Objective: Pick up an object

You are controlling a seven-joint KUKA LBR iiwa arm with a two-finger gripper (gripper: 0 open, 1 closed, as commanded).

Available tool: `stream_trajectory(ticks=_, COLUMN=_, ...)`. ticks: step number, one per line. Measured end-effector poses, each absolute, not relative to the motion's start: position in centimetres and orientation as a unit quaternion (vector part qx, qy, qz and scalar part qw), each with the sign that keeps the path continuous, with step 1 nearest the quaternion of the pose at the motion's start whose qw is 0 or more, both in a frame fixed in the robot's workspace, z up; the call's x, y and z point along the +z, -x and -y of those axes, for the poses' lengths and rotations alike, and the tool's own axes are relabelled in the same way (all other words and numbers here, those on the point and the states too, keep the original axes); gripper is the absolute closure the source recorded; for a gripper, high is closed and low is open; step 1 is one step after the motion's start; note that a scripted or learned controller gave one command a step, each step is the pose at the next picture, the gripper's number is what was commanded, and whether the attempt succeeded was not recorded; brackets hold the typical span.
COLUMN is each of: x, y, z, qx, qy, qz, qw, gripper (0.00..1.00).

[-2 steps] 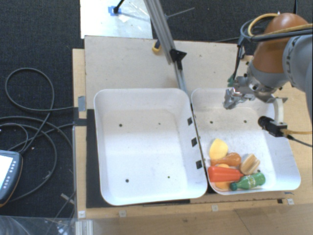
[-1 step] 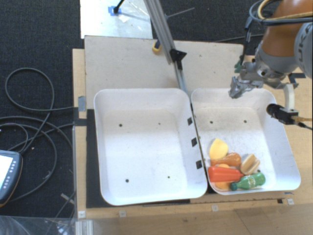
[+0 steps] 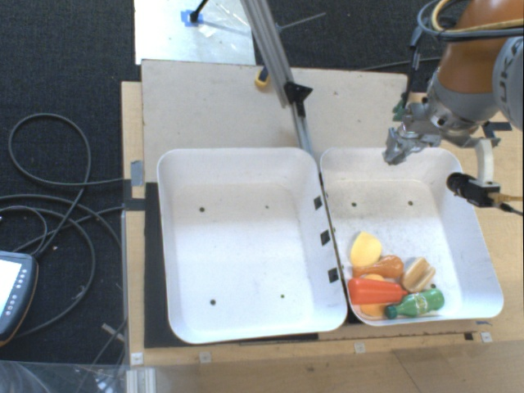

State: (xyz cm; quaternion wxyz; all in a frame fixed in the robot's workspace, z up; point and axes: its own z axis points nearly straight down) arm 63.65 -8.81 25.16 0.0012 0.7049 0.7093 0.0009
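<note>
Toys of hard, light, slippery-looking plastic, among them a green bottle point(image 3: 416, 304) and an orange carrot point(image 3: 375, 289), lie heaped well below the jaws; their opening I cannot tell. Grasp the bottle across its body.

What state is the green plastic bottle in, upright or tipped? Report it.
Tipped. The green plastic bottle lies on its side along the near wall of the right white bin, cap end pointing left.

One fixed camera looks down at a slant from above the tabletop point(image 3: 213, 105), taking in both white bins point(image 3: 246, 244).
</note>
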Motion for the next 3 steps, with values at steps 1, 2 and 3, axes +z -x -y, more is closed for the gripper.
stream_trajectory(ticks=1, x=25.8, y=-61.6, z=3.5, qx=0.0013, qy=-0.704, qz=-0.711, qw=0.0, gripper=1.0)
stream_trajectory(ticks=2, x=24.8, y=-60.4, z=-1.1, qx=0.0004, qy=-0.704, qz=-0.71, qw=-0.001, gripper=1.0)
stream_trajectory(ticks=3, x=25.2, y=-57.6, z=-5.8, qx=0.0004, qy=-0.703, qz=-0.711, qw=-0.002, gripper=1.0)
